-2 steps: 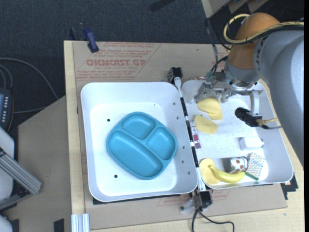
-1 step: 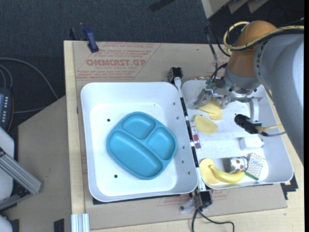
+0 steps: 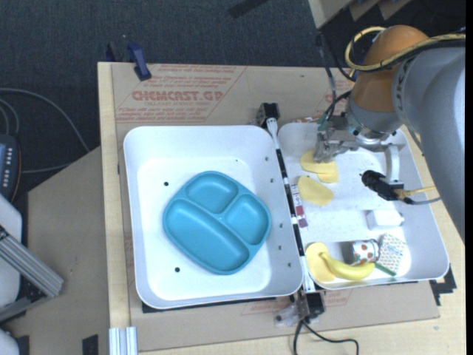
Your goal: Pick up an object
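A tan surface (image 3: 185,95) printed with red lettering stood on dark carpet (image 3: 148,13). It carried two white bins. The left bin (image 3: 140,154) held a blue divided plate (image 3: 216,221). Over the right bin (image 3: 421,220), the gripper (image 3: 323,152) touched a yellow slice (image 3: 320,166); whether its fingers were spread I couldn't tell. A banana (image 3: 336,267) lay at the near edge.
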